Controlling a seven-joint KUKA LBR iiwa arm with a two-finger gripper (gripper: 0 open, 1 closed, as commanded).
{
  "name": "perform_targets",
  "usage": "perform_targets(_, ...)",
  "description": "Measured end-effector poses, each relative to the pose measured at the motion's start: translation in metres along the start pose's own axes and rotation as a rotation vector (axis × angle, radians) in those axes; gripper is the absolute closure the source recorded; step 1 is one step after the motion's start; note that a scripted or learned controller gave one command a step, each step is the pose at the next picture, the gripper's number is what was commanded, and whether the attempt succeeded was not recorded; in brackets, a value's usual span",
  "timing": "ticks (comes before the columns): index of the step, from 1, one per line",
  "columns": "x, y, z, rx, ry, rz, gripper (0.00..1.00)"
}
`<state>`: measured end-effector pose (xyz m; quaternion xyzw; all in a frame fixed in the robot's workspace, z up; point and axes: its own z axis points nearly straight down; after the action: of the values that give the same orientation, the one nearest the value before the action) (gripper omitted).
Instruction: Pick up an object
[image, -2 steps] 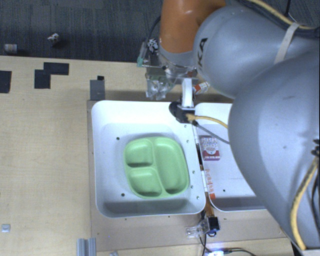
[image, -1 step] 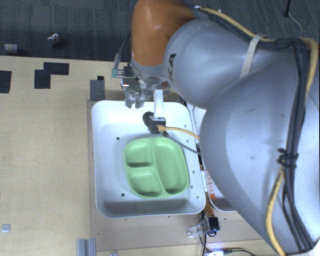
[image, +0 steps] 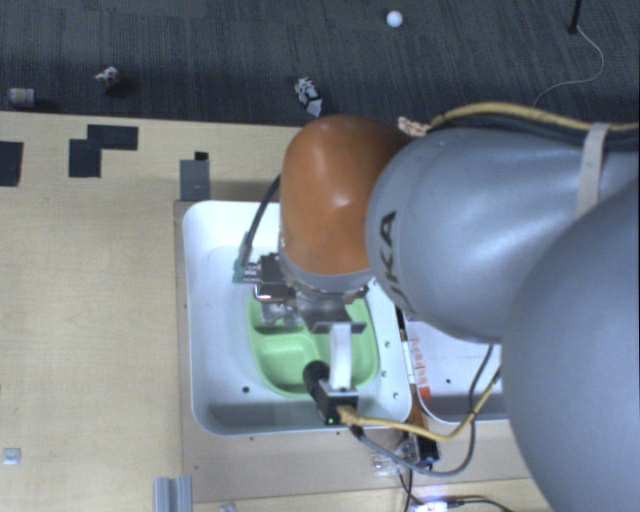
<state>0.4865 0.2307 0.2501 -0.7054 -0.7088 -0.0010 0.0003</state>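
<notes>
Grey arm (image: 500, 240) over left bin (image: 200, 300); gripper (image: 300, 310) state unclear above green bowl-like object (image: 285, 355)

arm (image: 470, 230): grey, orange band, reaching from right over left white bin (image: 205, 310) | gripper (image: 300, 320): low over green object (image: 285, 355), possibly a bowl | fingers: hidden under wrist | right bin (image: 455, 365): mostly covered by arm
</notes>
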Motion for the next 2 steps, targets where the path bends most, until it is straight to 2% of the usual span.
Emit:
perform_targets(1, -0.019, 0.078, 0.034, 0.000, -0.002, 0.004, 1.00)
perform_targets(2, 0.005, 0.018, 0.006, 0.000, 0.000, 0.001, 1.00)
